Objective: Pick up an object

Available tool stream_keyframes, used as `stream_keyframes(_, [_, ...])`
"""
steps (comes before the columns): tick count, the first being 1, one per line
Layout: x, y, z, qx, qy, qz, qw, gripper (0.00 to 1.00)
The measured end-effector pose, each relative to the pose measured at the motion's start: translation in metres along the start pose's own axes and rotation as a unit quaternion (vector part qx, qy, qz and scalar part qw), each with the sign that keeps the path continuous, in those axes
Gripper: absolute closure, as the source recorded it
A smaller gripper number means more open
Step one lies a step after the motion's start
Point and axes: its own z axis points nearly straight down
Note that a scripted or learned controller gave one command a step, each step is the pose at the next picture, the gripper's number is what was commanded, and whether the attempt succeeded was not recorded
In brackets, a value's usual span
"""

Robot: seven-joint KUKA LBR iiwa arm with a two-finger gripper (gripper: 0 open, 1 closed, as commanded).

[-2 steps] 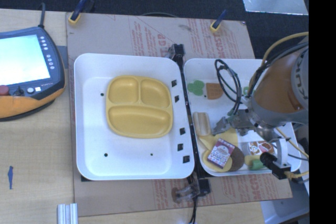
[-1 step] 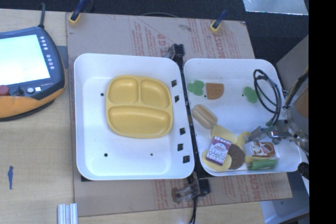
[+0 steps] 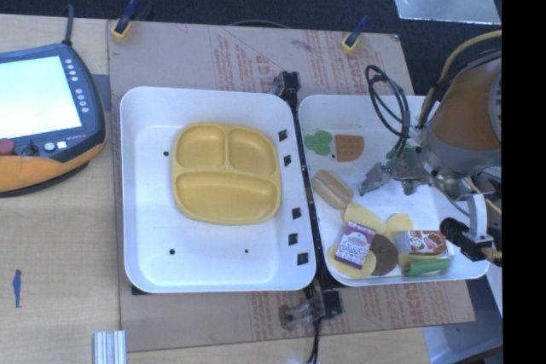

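My gripper (image 3: 392, 182) hangs over the middle of the right bin (image 3: 317, 111), its two grey fingers spread apart with nothing between them. Just left of it lies a tan bread roll (image 3: 331, 188). A green piece (image 3: 319, 141) and an orange-brown piece (image 3: 349, 147) lie towards the bin's far left. Below the gripper sit a yellow wedge (image 3: 363, 216), a purple packet (image 3: 352, 246), a brown disc (image 3: 384, 257), a small printed box (image 3: 426, 242) and a green item (image 3: 425, 266). The left bin (image 3: 145, 209) holds a yellow divided plate (image 3: 227, 172).
A teach pendant with a bright screen (image 3: 43, 111) lies at the bench's left edge. Black cables (image 3: 388, 102) loop over the right bin near the arm. Clamps (image 3: 125, 18) (image 3: 354, 34) hold the cardboard sheet at the back. A black divider (image 3: 297, 175) runs between the bins.
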Motion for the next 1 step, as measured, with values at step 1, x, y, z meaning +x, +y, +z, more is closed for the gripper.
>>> stream_keyframes(1, [0.0434,0.0745,0.0382,0.001,0.0,0.002,1.0,0.0])
